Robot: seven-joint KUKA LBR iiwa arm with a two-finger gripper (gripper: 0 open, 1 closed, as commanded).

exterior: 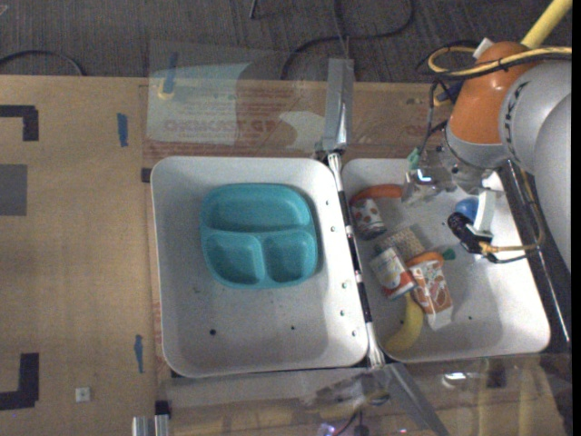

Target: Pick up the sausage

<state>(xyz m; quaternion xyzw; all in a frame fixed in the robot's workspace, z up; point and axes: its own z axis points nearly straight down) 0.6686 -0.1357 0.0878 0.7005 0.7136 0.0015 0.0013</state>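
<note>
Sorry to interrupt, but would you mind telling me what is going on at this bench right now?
A grey arm with an orange band reaches in from the right, its end effector over the back of the right bin. That bin holds a jumble of items: an orange sausage-like piece at the back left, small cans, a carton and a banana. Nothing visibly sits in the end effector. The left bin holds a teal divided tray.
</note>
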